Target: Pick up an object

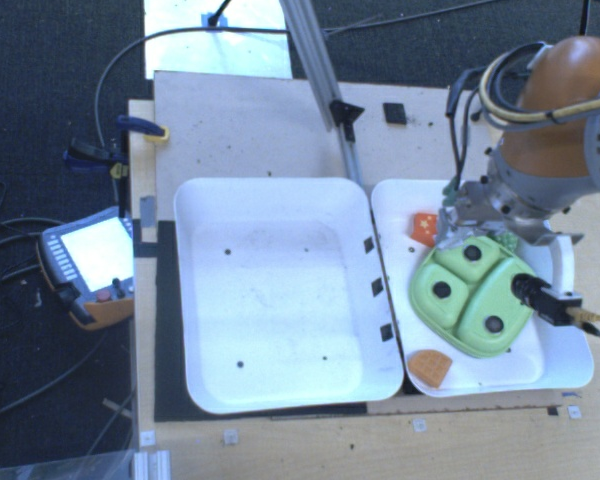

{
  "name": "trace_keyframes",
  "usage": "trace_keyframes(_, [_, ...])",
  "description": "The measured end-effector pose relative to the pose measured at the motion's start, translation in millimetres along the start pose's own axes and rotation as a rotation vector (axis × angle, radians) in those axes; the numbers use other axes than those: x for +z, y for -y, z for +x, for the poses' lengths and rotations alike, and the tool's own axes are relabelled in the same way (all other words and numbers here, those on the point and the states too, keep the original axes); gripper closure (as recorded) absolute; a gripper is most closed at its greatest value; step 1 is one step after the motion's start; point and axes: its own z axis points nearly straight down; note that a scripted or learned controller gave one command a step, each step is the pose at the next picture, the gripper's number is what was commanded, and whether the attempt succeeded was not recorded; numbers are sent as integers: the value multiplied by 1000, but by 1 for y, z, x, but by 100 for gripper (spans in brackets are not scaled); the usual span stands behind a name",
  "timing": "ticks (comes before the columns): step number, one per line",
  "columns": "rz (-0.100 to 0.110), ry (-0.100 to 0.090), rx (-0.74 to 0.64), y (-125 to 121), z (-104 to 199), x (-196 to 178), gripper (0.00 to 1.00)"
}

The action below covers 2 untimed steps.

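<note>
A large light-green plastic piece with three dark holes lies tilted in the right bin. A small orange-red block sits at the bin's upper left, and an orange wedge lies near its front left corner. My gripper is low over the bin's back part, just above the green piece's upper edge and right of the red block. The wrist hides its fingers.
The left bin stands beside the right one. A metal pole slants across the back of the bench. A pendant with a screen lies off the bench to the left, with cables on the floor.
</note>
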Motion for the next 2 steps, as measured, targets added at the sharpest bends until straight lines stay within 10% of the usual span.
trace_keyframes(2, [0,-1,-1,-59,90,28,100])
